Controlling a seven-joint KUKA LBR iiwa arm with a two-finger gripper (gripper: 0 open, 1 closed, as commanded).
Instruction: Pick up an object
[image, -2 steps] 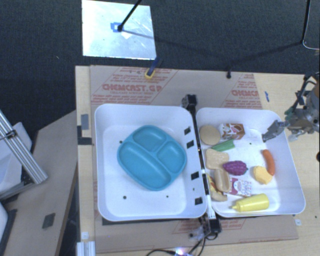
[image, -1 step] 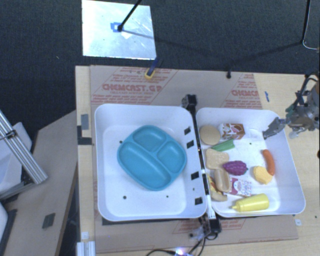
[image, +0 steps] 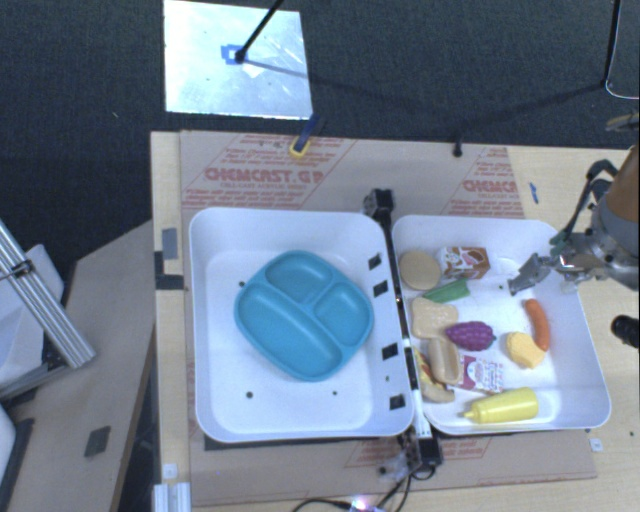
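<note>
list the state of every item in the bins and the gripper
blue tray: flat in left bin, nothing on it
yellow bottle: lying on its side
orange carrot: lying flat, not held
purple grapes: resting loose
green vegetable: lying flat
small carton: lying down
gripper: low over right bin, holding nothing visible

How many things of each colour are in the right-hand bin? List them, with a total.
Tan: 3 (bun, bread, roll)
Yellow: 2 (bottle, lump)
White: 2 (upper carton, lower carton)
Green: 1 (pepper)
Purple: 1 (grapes)
Orange: 1 (carrot)
Total: 10
</note>
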